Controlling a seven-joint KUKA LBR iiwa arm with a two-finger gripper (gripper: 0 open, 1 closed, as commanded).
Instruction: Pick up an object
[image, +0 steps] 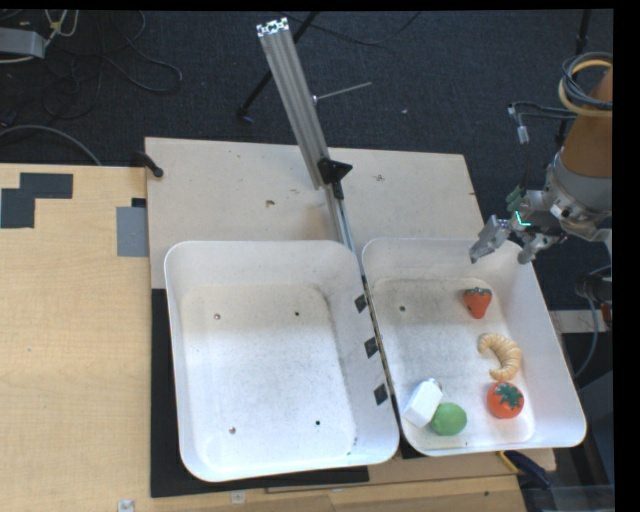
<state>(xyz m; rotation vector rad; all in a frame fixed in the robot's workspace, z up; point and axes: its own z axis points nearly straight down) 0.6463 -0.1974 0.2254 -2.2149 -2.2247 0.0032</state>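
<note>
Two white bins on the bench, side by side: left bin (200, 300) and right bin (560, 400), their inner rims touching along a divider with small black clips (368, 345); camera view looks down at a slant; arm (585, 150) comes in from the right, orange band above the wrist; gripper (508, 240) sits over the right bin's far right corner, above the rim, two fingers spread apart with nothing between them, so open and not holding anything; five objects in the right bin, all toward its right and near side; strawberry (478, 301) closest to the gripper, near the right wall, clearly apart from the fingers; tan curved piece (502, 354) further along the same wall toward the near edge; red tomato (506, 400) just beside it, close to the near right corner; green ball (449, 419) by the near edge, touching a white block (423, 401) that sits tilted toward the near left corner; left bin shows only dark specks on its floor; aluminium extrusion (298, 100) slants from the top of the view down to a black bracket (333, 172) at the bench's far edge, above the seam between the bins; light wood panel (70, 340) fills the left side of the view; cables (100, 60) on dark carpet behind the bench.
</note>
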